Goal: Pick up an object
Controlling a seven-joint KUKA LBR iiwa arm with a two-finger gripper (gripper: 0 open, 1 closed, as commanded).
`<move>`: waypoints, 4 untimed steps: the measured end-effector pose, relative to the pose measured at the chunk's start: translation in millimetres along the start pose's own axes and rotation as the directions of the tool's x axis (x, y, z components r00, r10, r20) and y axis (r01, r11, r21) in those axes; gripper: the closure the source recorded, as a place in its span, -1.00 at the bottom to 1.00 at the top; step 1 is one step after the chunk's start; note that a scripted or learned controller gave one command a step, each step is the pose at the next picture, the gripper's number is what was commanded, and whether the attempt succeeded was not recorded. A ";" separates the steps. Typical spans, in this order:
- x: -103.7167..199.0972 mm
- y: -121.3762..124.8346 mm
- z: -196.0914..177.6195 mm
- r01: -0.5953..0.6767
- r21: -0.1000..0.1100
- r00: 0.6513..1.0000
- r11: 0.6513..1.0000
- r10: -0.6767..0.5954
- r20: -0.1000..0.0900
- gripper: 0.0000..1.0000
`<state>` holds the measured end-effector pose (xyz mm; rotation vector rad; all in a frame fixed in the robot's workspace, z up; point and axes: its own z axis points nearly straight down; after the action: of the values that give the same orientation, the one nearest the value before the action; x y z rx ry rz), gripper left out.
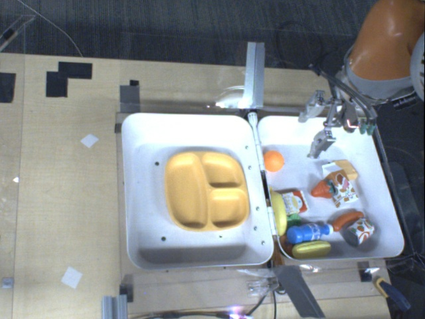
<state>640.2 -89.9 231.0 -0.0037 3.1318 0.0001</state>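
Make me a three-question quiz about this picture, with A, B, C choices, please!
1. Where is the yellow divided plate?
A. In the left bin
B. In the right bin
C. On the bench outside the bins

2. What colour is the small ball in the right bin?
A. Green
B. Orange
C. Purple

3. What is the claw doing?
A. Lifting the blue bottle
B. Pressing on the plate
C. Hanging over the right bin with nothing in it

Answers:
1. A, the plate lies alone in the middle of the left bin.
2. B, the ball beside the divider is orange.
3. C, the claw sits above the back of the right bin, apart from every toy, and the blue bottle lies near the front.
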 end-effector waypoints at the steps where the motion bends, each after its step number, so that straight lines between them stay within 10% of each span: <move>1: 52.5 -6.7 96.6 -0.177 0.000 0.984 0.984 0.177 -0.007 -1.00; 3: 67.0 -59.3 140.8 -0.538 0.000 0.843 0.843 0.538 0.004 -1.00; 4: 72.2 -55.4 119.7 -0.738 0.003 0.675 0.675 0.738 0.002 -1.00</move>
<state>569.4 -145.4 110.5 1.2586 2.8675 0.0009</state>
